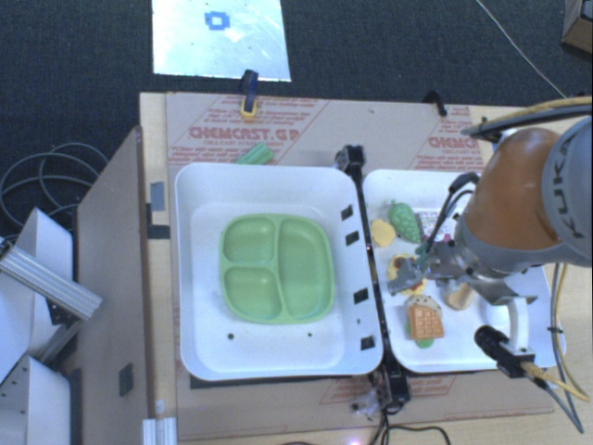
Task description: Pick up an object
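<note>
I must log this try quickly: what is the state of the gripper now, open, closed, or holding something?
Gripper: cannot be told. It is low in the right bin among the small toys, and its fingers are too small and blurred to read.

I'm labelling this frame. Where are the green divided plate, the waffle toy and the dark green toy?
green divided plate (278,269): camera view, centre ridge.
waffle toy (424,322): camera view, its grid face.
dark green toy (403,219): camera view, its middle.

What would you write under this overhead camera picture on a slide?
Robot hand lowered among toy foods in the right bin; green divided plate sits in the left bin.
</note>
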`<action>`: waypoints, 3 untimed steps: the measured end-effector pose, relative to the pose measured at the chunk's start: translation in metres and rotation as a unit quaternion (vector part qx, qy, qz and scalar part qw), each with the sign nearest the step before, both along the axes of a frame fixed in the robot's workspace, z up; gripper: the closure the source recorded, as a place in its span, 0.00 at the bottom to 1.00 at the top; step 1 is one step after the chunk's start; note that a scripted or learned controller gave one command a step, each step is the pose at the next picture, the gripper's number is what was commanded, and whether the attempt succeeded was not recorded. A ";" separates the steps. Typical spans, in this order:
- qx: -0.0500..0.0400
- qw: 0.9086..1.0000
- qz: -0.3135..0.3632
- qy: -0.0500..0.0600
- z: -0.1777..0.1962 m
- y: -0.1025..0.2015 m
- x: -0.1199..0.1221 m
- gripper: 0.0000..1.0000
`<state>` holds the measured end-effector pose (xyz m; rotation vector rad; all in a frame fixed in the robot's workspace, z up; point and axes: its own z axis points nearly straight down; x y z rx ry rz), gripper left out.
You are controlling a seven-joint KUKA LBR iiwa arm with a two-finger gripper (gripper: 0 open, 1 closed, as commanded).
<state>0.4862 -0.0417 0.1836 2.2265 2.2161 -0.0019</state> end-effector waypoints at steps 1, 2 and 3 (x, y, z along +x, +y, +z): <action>0.000 1.000 0.001 0.000 -0.103 -0.048 0.021 0.00; 0.000 1.000 0.003 -0.002 -0.087 -0.045 0.023 1.00; 0.002 1.000 0.008 -0.004 0.006 0.024 0.002 1.00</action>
